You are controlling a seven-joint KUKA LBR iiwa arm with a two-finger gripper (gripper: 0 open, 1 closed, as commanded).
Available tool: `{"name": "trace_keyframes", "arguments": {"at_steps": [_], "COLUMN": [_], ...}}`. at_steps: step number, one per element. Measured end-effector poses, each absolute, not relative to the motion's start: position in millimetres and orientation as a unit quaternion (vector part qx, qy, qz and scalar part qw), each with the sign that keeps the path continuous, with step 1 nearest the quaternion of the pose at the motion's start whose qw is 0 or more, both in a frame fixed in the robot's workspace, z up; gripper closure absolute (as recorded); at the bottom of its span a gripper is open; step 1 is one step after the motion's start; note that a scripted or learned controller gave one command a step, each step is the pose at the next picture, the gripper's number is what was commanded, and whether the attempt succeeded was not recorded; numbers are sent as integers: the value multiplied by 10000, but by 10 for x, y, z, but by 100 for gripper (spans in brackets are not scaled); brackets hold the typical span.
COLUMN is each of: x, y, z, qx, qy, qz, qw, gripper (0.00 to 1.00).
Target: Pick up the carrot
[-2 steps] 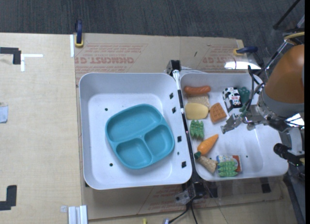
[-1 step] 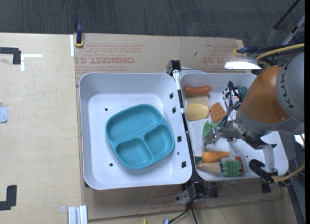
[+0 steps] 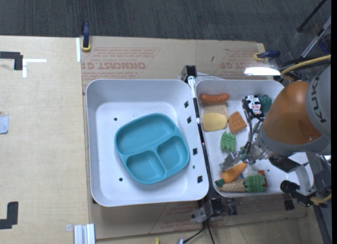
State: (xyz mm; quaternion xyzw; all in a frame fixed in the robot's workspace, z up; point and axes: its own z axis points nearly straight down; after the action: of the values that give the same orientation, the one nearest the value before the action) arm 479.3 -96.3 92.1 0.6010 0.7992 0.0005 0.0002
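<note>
Carrot (image 3: 233,173) lies low in right bin (image 3: 274,87), beside corn (image 3: 231,186) and green toy (image 3: 255,183). Tool (image 3: 235,160) sits just above carrot, tips at its upper end; opening cannot be read. Blue tray (image 3: 152,148) in left bin (image 3: 100,132).

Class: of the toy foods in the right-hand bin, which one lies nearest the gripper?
The carrot, orange, near the bin's front edge. The gripper sits right above it, while the sausage lies at the far end.
</note>
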Motion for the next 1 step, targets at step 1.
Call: {"name": "trace_keyframes", "arguments": {"at_steps": [1], "x": [4813], "y": [-972], "z": [1012], "qx": [6037], "qy": [7972], "qz": [15], "qw": [20], "gripper": [100]}}
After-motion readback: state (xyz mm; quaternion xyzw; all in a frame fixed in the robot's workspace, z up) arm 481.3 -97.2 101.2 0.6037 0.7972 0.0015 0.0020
